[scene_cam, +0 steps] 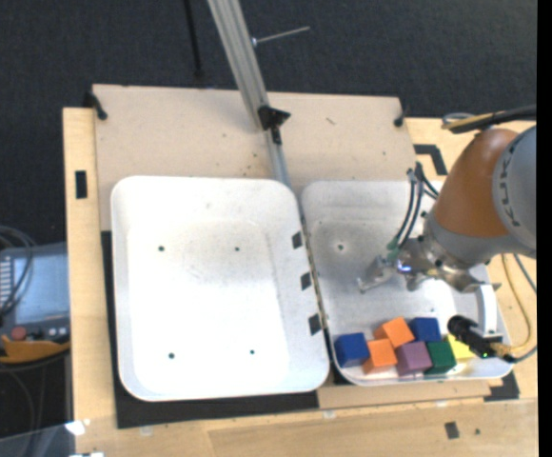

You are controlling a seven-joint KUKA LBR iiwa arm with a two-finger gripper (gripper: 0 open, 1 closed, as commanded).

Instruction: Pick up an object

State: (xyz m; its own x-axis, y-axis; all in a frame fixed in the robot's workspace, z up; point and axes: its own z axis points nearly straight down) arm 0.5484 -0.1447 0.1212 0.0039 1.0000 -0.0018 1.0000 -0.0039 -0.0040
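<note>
Several small blocks are clustered below and slightly right of the gripper (379, 274), against the near wall of the right bin (352, 208): a blue cube (351, 348), two orange blocks (396, 331) (382, 352), a purple block (412, 356), a green block (441, 353) and a second blue block (425, 329). Nothing is seen between the gripper's fingers, though whether they are parted cannot be made out. The nearest orange block is judged closest, so a short move toward the camera would be needed. No long axis matters; the blocks appear roughly cubic.

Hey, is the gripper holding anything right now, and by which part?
Nothing is held: the gripper hangs over bare floor of the right bin, apart from the blocks.
</note>
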